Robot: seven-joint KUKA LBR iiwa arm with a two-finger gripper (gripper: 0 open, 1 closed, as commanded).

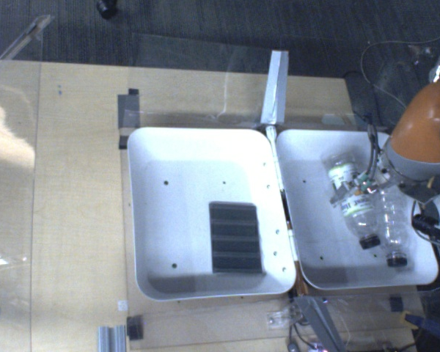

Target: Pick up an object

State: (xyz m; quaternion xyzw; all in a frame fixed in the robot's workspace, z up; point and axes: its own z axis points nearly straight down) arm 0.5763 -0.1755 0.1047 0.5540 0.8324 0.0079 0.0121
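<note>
reaching arm [424, 134]: the grey arm with the orange band is coming in from the 3 o'clock side and is leaning over the right bin.
gripper [372, 184]: it is sitting low inside the right bin, at the 9 o'clock end of the wrist, among small coloured wires. it is blending with the clear plastic under it, so i cannot tell whether it is released or clenched.
right bin [308, 266]: it is holding the clutter of clear things, all gathered toward its 3 o'clock half.
clear bottle [350, 195]: the task's likely thing is lying on its side with its white cap pointing to 11 o'clock, and it is touching or just beside the gripper.
second clear piece [390, 229]: it is lying at 4 o'clock of the bottle, with a dark tip at its 6 o'clock end. what it is, i am not managing to tell.
left bin [154, 196]: it is standing at 9 o'clock of the right bin.
dark ribbed block [235, 237]: it is lying flat toward the 5 o'clock part of the left bin, well apart from the arm.
progress: the approach is looking done, as i am judging it. a grasp is not showing, and nothing is rising off the bin floor, so closing on the bottle and lifting are remaining.
</note>
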